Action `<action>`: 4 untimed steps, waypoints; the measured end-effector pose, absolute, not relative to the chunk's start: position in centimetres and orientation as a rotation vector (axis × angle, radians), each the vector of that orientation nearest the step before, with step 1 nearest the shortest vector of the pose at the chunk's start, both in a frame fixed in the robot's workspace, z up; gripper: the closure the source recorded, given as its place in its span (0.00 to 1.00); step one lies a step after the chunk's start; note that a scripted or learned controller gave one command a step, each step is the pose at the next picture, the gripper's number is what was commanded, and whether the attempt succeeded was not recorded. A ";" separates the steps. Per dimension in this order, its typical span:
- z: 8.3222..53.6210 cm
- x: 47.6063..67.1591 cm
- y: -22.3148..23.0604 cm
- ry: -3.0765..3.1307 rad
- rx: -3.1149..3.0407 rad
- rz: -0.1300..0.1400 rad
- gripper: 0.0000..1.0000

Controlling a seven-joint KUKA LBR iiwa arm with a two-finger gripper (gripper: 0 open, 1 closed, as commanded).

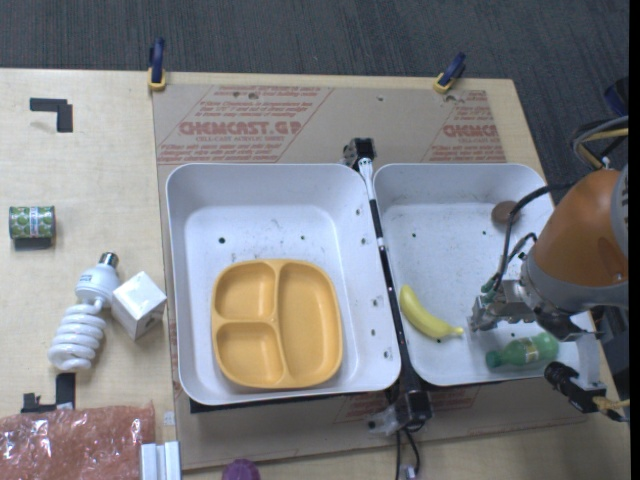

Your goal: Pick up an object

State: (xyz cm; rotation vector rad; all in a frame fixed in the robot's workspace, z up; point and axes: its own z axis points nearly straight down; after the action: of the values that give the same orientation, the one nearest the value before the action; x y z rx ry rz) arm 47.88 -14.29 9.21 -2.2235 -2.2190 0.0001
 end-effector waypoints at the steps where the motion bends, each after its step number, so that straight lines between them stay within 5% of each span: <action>1: 9.3 53.1 -16.7 -2.222 -2.223 -0.001 0.00; 2: 9.2 47.7 -15.4 -2.219 -2.224 0.000 0.00; 3: 9.2 53.1 -11.9 -2.222 -2.222 0.000 0.00; 4: 10.2 53.2 -12.0 -2.222 -2.225 -0.001 1.00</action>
State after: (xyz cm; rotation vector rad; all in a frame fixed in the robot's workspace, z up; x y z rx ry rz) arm 53.21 -11.97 10.21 -2.2248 -2.2223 -0.0014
